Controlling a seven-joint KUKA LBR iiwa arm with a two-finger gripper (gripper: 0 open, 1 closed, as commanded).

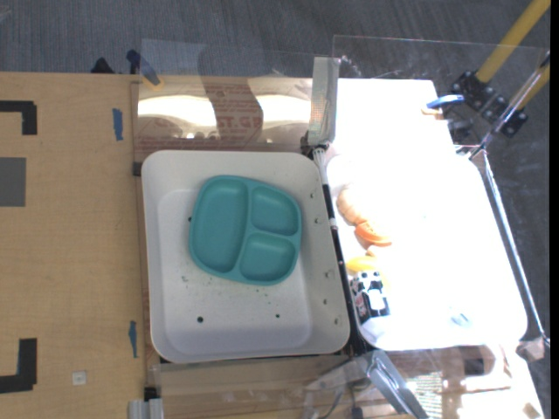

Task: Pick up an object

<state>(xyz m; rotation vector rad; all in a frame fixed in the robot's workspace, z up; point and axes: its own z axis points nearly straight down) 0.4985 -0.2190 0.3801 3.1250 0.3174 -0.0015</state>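
A teal divided plate [244,230] lies flat in the left white bin [155,260], a little left of its middle. In the brightly lit right bin [437,190], several small items sit along the left wall: a pale orange rounded piece [351,203], an orange wedge [373,235], a small yellow piece [360,264] and a black-and-white object [371,297]. A tiny blue item [460,319] rests near that bin's front right corner.
Brown cardboard [61,234] with black corner marks covers the bench to the left of the bins. A yellow pole with black clamps [489,99] stands at the right bin's far right corner, and a small blue piece [437,105] lies beside it. Glare washes out the right bin's floor.
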